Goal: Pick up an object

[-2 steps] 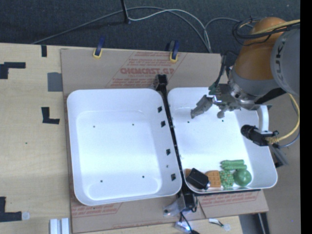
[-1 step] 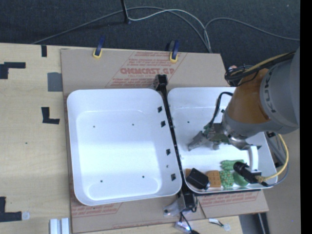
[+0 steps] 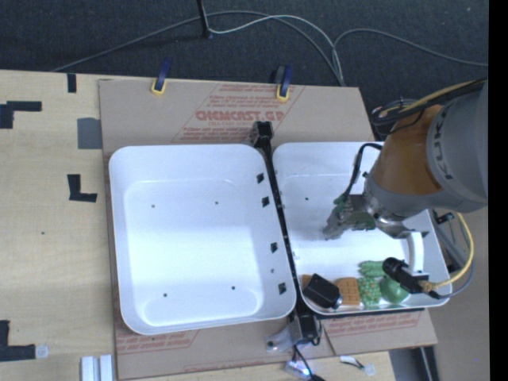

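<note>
My gripper (image 3: 340,221) hangs low over the middle of the right bin (image 3: 309,173), pointing down and to the left. A small green patch shows by its tip, and I cannot tell what it is. Along the front wall of that bin lie a black block (image 3: 321,290), a tan-orange piece (image 3: 347,292) and green textured pieces (image 3: 373,286), all in a row. They lie in front of the gripper and apart from it.
The left bin (image 3: 190,236) sits beside the right one, with a black divider rail (image 3: 274,213) between them. Both rest on a cardboard sheet (image 3: 230,113) held by two clamps at its far edge. Cables run across the dark floor behind.
</note>
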You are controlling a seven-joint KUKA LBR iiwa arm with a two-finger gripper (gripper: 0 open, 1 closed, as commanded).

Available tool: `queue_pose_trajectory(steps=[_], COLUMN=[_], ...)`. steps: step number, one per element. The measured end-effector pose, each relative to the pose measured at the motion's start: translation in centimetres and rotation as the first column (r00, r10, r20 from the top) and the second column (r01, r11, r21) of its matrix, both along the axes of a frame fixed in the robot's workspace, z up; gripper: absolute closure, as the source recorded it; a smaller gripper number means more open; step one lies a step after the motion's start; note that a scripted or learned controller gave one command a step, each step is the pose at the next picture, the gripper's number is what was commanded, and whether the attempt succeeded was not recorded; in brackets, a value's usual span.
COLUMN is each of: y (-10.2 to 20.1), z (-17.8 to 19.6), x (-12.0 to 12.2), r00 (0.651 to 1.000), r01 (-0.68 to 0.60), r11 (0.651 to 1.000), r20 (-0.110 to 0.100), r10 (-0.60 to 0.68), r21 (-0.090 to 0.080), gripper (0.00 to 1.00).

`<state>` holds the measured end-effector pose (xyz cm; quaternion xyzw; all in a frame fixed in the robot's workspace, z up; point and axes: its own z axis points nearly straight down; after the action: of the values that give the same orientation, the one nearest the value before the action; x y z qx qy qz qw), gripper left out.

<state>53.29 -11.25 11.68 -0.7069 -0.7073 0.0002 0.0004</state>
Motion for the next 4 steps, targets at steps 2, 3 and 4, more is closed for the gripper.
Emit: queue_pose_trajectory(steps=[2, 3, 4], y=[1.4, 2.5, 2.5], z=[-1.4, -2.8, -1.8], x=[5.2, 13.2, 13.2], r00=[1.0, 1.0, 1.0], r01=[-0.002, 0.0, 0.0], r11=[1.0, 1.0, 1.0], r20=[0.0, 0.0, 0.001], r10=[0.002, 0.0, 0.0], r21=[0.0, -0.003, -0.001], gripper=[0.0, 0.0, 1.0])
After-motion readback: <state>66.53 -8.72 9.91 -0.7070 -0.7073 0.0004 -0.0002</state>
